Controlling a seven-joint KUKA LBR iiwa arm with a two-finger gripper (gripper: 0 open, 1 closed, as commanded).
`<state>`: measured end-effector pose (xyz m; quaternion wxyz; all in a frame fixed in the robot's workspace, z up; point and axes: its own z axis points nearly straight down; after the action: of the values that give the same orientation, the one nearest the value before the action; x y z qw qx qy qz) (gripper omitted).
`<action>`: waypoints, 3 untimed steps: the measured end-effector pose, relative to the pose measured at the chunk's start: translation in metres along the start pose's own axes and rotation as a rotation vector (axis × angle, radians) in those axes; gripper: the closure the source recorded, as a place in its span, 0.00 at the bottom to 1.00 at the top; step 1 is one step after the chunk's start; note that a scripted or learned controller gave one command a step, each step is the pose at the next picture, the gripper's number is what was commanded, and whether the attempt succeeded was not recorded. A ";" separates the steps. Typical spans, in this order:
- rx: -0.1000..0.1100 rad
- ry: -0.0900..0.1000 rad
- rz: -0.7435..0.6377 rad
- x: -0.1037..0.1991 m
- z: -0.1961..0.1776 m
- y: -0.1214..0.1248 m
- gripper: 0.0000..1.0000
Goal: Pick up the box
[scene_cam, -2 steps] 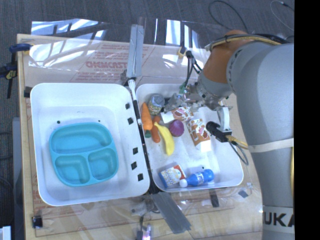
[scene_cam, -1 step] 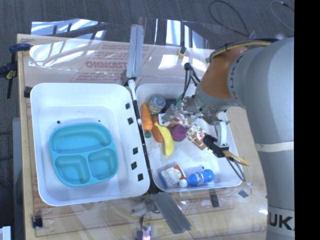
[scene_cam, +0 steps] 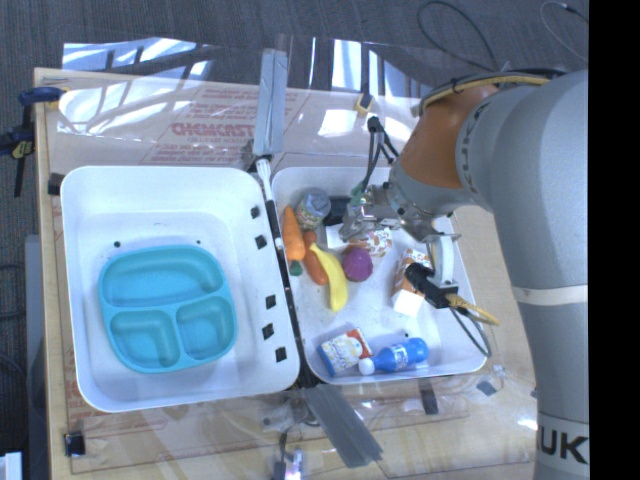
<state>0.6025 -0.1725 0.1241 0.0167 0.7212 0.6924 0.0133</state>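
End effector (scene_cam: 368, 224) low in the right bin (scene_cam: 455, 358), centre-right of frame, above a small box (scene_cam: 378, 239); grip state cannot be told.

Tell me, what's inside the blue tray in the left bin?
The blue tray shows three bare compartments, nothing in them. Whatever lies beneath it in the left bin is covered.
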 end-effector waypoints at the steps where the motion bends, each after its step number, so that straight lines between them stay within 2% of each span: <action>1: 0.045 0.005 -0.021 -0.010 -0.060 -0.049 1.00; 2: 0.049 -0.001 0.265 0.030 -0.084 -0.098 1.00; 3: 0.050 -0.002 0.289 0.037 -0.085 -0.110 1.00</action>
<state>0.4906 -0.1303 0.2038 -0.0026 0.8135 0.5816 -0.0022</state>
